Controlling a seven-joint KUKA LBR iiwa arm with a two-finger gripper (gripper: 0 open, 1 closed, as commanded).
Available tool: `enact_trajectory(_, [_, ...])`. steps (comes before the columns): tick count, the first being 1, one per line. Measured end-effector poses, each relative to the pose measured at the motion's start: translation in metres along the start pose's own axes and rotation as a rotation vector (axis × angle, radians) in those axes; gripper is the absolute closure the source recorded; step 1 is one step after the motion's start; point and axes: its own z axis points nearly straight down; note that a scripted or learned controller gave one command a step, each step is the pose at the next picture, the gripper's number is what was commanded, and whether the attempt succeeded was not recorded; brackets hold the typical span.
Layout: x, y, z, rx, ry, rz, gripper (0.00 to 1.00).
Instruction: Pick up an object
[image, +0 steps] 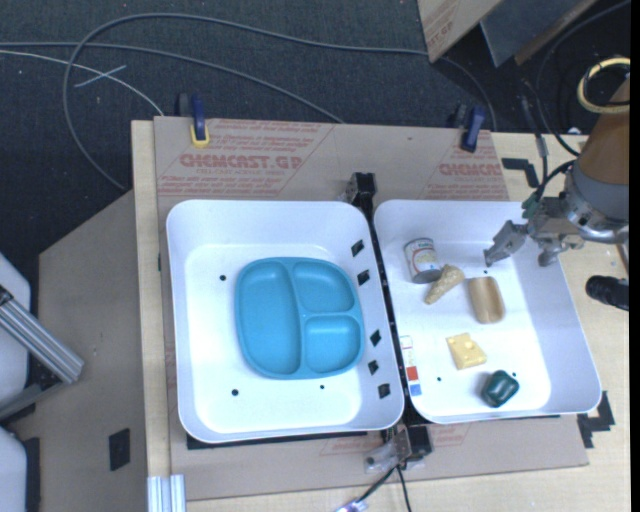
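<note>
The right white bin (560, 330) holds several small objects. A small tin can (422, 257) lies near its back left, with a pale yellow banana-like piece (444, 284) just in front of it. A tan bread-like roll (486, 299) sits mid-bin, a yellow cheese block (465, 350) is nearer the front, and a dark green object (499, 387) lies by the front rim. My gripper (520, 252) hangs over the bin's back right. It is open, with nothing between its fingers, and stands above and to the right of the roll.
The left white bin (200, 260) carries a blue divided plate (299, 316). Black clips line the seam between the bins (372, 300). A small red and blue card (411, 368) lies on the right bin's left wall. Cables and clamps run along the bench's back edge.
</note>
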Motion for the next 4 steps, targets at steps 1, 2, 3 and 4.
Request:
enact_trajectory(1, [0.000,0.003,-0.007,-0.013,-0.003,-0.003,0.00])
enact_trajectory(2, [0.001,-0.002,0.055,-0.007,-0.001,-0.002,0.00])
enact_trajectory(3, [0.001,-0.001,0.102,-0.009,-0.002,-0.003,0.00])
enact_trajectory(4, [0.001,0.000,0.088,-0.015,-0.003,-0.003,1.00])
